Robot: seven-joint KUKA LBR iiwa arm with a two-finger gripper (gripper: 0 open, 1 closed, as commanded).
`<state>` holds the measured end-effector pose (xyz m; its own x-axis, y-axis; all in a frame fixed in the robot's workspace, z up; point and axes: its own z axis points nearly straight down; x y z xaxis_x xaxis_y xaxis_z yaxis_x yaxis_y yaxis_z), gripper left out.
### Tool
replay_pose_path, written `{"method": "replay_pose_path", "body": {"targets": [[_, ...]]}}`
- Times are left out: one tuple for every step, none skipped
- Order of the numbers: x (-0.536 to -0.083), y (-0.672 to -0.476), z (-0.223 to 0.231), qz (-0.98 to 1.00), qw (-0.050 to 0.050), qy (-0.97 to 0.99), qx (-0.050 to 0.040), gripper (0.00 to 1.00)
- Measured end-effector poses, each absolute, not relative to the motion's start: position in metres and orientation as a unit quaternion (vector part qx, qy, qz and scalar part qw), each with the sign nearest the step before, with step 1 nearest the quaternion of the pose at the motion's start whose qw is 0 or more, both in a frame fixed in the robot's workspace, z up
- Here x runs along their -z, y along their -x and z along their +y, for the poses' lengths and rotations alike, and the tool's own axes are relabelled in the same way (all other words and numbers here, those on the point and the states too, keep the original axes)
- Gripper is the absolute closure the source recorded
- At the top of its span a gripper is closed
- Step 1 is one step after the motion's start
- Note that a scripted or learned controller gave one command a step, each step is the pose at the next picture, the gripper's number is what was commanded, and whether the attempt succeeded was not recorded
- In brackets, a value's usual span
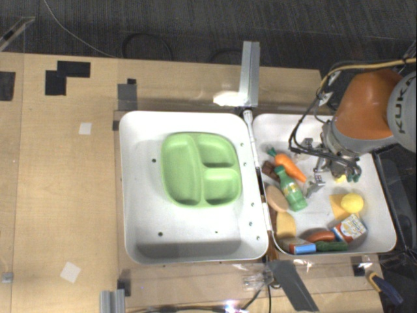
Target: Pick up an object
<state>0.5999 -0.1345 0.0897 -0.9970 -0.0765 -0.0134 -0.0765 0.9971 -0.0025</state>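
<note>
At the right of the frame the arm hangs over the right bin (pixel 386 237), its gripper (pixel 320 177) low among the toys, just right of the green bottle (pixel 291 189) and orange carrot (pixel 290 165). Whether it grips anything cannot be told. This looks like the reach step; next it needs a clean closure on one item, probably the bottle.

Grey KUKA arm (pixel 397 106) enters from right side of frame, orange band (pixel 366 107) above wrist facing camera. Wrist pointing down and left. Black cables looping along wrist. Two-finger gripper (pixel 317 180) hanging low beneath orange band, metal fingers (pixel 319 173) pointing down; finger spacing unclear from this angle.
</note>
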Motion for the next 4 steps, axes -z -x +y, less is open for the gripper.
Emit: {"method": "replay_pose_path", "body": {"targets": [[-0.09, -0.593, -0.097, 1.0, 0.008, 0.015, 0.0011, 0.0], [-0.091, -0.581, -0.102, 0.999, 0.009, -0.031, 0.0007, 0.0], [-0.091, -0.565, -0.091, 0.999, 0.011, -0.049, 0.005, 0.0], [-0.106, -0.569, -0.097, 0.998, 0.02, -0.052, 0.0091, 1.0]]}}
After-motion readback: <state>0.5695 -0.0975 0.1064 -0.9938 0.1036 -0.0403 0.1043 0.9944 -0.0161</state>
